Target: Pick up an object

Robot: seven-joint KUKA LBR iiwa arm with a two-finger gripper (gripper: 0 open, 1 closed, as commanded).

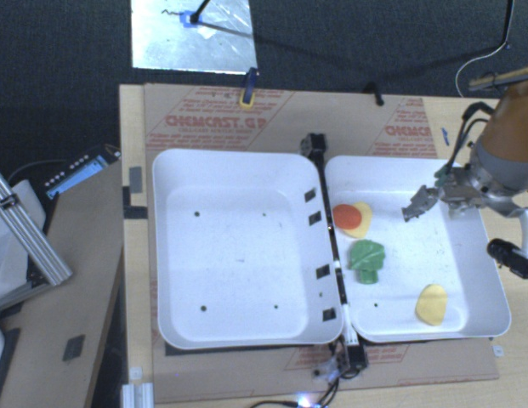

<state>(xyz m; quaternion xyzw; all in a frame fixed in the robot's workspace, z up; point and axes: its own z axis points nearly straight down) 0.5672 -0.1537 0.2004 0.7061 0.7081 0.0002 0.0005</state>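
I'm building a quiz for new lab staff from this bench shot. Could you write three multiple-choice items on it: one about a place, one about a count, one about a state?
1. Which bin holds the objects?
A. the left bin
B. the right bin
C. both bins

2. How many objects lie in that bin?
A. one
B. three
C. five

3. What is the gripper doing?
A. hanging above the bin with nothing between its fingers
B. lifting the green object
C. resting in the left bin

Answers: 1 B, the right bin has them all. 2 B, an orange and yellow piece, a green piece and a yellow piece. 3 A, the gripper is over bare bin floor, apart from every piece.
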